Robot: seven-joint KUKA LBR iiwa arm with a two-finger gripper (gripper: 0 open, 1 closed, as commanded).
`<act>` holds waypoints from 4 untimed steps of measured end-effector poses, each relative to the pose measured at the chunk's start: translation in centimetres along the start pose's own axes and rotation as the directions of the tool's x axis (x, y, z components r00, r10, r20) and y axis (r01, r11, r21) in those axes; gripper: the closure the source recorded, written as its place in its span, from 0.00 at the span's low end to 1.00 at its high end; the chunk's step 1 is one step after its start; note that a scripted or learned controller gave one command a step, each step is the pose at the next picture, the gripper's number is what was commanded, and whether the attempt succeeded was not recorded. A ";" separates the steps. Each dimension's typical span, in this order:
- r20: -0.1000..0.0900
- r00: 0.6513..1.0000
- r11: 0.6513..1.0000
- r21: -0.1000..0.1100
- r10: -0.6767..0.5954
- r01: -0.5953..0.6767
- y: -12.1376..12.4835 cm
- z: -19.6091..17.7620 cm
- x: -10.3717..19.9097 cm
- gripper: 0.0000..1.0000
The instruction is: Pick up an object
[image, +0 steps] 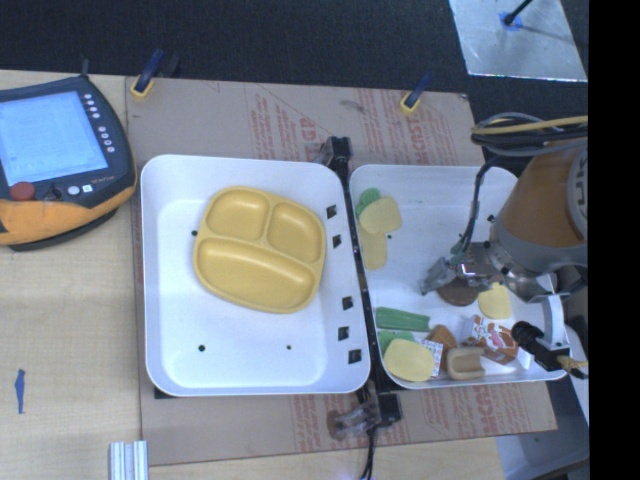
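Reaching into the right bin (430,183), your gripper (447,273) hangs beside a brown disc (458,293) near the front edge; its finger spread cannot be told.

Grey KUKA arm (545,203) with orange band, reaching in from the right of the camera view.
Bent low over the right side, orange band wide and rounded above the wrist, black cables looping over the top. Metal 2-finger gripper (445,273) angled down and toward the left, tips dark and close together. Finger spacing too blurred to judge.
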State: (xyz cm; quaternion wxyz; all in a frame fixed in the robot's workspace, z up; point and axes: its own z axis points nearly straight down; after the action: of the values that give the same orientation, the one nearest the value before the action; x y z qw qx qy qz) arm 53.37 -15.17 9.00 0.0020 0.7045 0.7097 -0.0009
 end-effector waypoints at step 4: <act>-0.003 1.000 1.000 0.003 0.004 -0.004 -3.3 -9.6 -3.3 0.00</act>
State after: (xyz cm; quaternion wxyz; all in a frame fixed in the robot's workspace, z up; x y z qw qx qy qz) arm 50.11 -18.42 18.60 -0.0002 0.7058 0.7084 -0.0007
